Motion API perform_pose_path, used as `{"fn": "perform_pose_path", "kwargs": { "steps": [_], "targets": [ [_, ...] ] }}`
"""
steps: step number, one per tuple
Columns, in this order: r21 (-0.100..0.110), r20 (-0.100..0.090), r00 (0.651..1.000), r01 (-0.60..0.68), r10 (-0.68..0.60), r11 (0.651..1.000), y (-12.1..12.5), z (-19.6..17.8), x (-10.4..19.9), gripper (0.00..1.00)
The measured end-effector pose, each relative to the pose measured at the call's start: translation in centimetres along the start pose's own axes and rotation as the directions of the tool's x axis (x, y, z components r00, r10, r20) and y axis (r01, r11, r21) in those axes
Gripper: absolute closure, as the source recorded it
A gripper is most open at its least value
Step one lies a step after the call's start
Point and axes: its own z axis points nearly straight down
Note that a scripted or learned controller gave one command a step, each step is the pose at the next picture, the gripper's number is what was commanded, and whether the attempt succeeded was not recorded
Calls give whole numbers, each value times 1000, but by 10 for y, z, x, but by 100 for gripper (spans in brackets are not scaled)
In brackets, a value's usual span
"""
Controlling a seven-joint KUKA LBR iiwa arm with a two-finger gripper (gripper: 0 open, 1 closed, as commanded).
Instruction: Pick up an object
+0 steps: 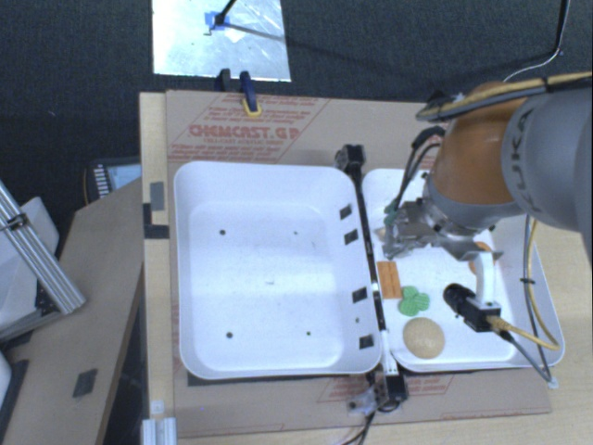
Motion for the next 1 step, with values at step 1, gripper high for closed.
{"fn": "perform_pose_path", "kwargs": {
  "steps": [1],
  "targets": [
    [-6, 0, 1000, 3, -3, 1000, 11, -103, 21, 100]
  ]
}}
